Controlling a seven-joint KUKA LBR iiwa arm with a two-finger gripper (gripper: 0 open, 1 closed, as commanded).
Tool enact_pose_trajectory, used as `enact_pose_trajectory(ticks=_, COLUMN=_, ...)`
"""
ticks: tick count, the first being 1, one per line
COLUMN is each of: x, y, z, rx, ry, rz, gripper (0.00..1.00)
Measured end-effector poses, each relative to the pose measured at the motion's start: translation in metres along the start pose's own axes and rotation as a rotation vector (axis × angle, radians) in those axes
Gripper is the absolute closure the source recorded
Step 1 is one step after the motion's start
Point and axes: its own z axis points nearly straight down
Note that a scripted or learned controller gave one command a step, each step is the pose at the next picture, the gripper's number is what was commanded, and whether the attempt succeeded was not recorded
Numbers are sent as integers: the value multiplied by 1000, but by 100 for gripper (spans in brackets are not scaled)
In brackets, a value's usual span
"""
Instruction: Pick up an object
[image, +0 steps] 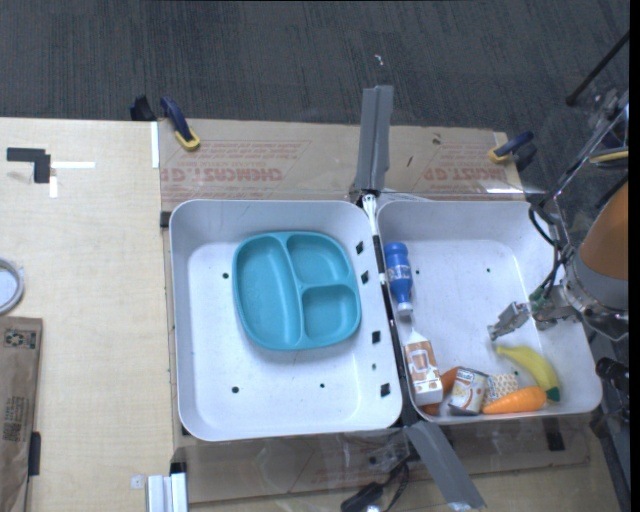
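Note:
The right bin (470, 250) holds several objects. A blue bottle (397, 275) lies along its left wall. Across the front are a small carton (422, 368), a packet (467, 390), an orange carrot (515, 401) and a yellow banana (531, 365). My gripper (509, 321) reaches in from the right and hangs over the bin's right half, just above and to the left of the banana. I see nothing in its grasp. The arm's wrist and cables cover the bin's right rim.
The left bin (200, 330) holds a teal divided plate (297, 290). A grey divider post (374, 140) rises between the bins at the back. Clamps (180, 125) pin the cardboard behind them. A tape roll (6, 288) lies at the far left.

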Motion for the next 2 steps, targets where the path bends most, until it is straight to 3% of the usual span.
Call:
enact_pose_trajectory(ticks=1, x=18, y=-41, z=4, rx=-3, ry=-8, rz=152, gripper=0)
enact_pose_trajectory(ticks=2, x=18, y=-41, z=-4, rx=-2, ry=-8, rz=154, gripper=100)
